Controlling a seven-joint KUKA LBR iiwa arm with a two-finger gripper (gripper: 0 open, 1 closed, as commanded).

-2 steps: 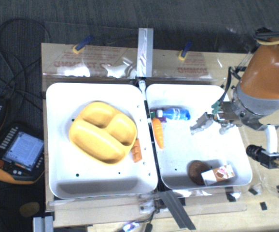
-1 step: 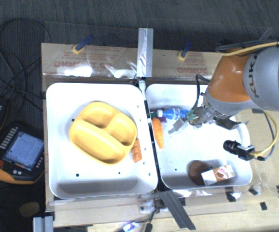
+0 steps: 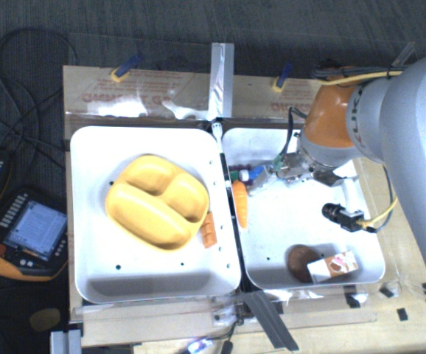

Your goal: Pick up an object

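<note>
My gripper (image 3: 278, 167) reaches in low over the back left of the right bin (image 3: 312, 220), under the arm's orange band (image 3: 328, 121). Just left of it lies a small blue and green object (image 3: 248, 174), close to or touching the gripper's tip. An orange carrot (image 3: 239, 204) lies along the right bin's left wall. At the bin's front sit a brown round object (image 3: 298, 261) and a white and red box (image 3: 334, 265), side by side and touching. The left bin (image 3: 95, 264) holds a large yellow bun-shaped object (image 3: 156, 200) and a small orange piece (image 3: 208, 230).
A black fitting with a yellow cable (image 3: 343, 214) hangs off the arm over the right bin's right side. The grey arm covers the bench's back right corner. A handheld controller (image 3: 27, 231) lies on the floor left of the bench.
</note>
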